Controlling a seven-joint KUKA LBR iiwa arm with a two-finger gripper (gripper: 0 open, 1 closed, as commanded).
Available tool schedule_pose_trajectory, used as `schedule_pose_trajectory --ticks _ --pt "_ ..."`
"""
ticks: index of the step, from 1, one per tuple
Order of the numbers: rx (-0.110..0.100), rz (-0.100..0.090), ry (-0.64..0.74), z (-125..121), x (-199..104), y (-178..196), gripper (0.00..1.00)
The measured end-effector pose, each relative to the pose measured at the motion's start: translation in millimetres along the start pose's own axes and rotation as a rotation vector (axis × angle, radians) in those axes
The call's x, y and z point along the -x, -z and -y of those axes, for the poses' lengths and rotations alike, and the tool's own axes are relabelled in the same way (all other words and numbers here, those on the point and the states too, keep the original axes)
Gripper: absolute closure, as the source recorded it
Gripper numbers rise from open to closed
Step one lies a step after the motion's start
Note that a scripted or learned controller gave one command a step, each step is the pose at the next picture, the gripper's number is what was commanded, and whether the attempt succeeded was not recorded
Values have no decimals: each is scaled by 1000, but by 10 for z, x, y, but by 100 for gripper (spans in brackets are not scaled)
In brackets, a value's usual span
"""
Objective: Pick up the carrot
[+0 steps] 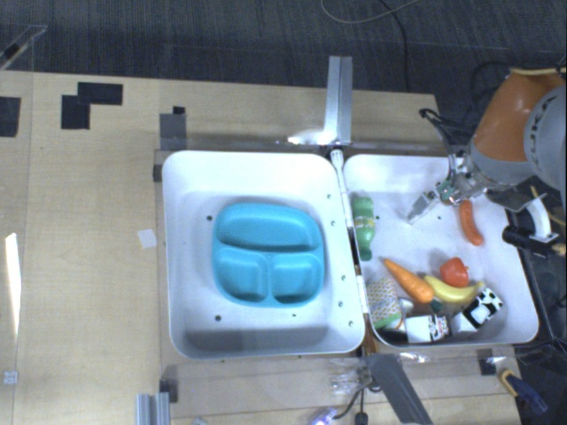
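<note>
Table (89, 237) carries two white bins; left bin (190, 326) holds a blue tray (266, 253). I've got the jaws (454, 190) parked far in the right bin (523, 321), state unreadable. Carrot (407, 279) lies near-centre, tip against the banana (452, 290), crowded.

Carrot (409, 280) top clear; banana (452, 289) seemingly touching its right end.

arm: enters from right, wrist bent down | tool (440, 195): fingers spread apart, empty
</note>
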State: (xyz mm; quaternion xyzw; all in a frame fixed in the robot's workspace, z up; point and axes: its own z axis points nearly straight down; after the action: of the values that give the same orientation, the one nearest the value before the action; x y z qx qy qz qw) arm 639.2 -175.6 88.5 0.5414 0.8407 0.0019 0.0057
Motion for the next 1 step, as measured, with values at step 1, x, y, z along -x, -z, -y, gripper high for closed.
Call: schedule_pose_trajectory --ticks 1 --pt "0 -2 71 4 -708 1337 0"
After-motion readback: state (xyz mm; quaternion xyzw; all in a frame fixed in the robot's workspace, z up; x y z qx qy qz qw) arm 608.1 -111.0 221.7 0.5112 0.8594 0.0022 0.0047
